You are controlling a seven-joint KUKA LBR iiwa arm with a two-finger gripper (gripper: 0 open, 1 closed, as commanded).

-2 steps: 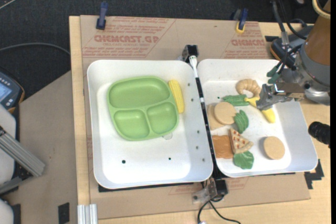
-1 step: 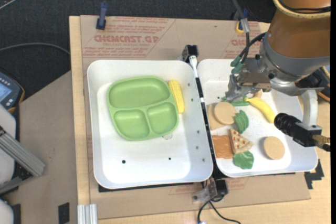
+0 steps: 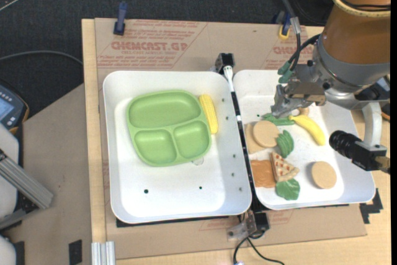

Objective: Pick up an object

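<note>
Two white bins sit side by side on the bench, and the arm [image 3: 356, 15] has its gripper [image 3: 286, 110] down in the right bin [image 3: 353, 192], toward that bin's 11 o'clock corner. Whether the hand is released or clenched I cannot tell from this slant, and nothing can be seen held in it. It sits over a green leafy piece [image 3: 277, 119], with a banana [image 3: 310, 129] just at its 4 o'clock and a round tan cookie [image 3: 264, 133] at its 7 o'clock, both very close. My reading is that the step in hand is the descent onto a target, most likely the leafy piece or the banana. The next move would call for a settled closing on one item alone, then a straight lift. Room is tight: the divider between the bins lies at 9 o'clock and food crowds below, including a second leaf [image 3: 285, 143], a pizza slice [image 3: 283, 167], a brown toast [image 3: 262, 173] and another cookie [image 3: 323, 175]. Open floor lies at the bin's 12 o'clock, so upward is the clean exit. The left bin [image 3: 124, 189] holds a green divided plate [image 3: 167, 127] with a corn cob [image 3: 208, 113] touching its 3 o'clock rim, well apart from the gripper.
</note>
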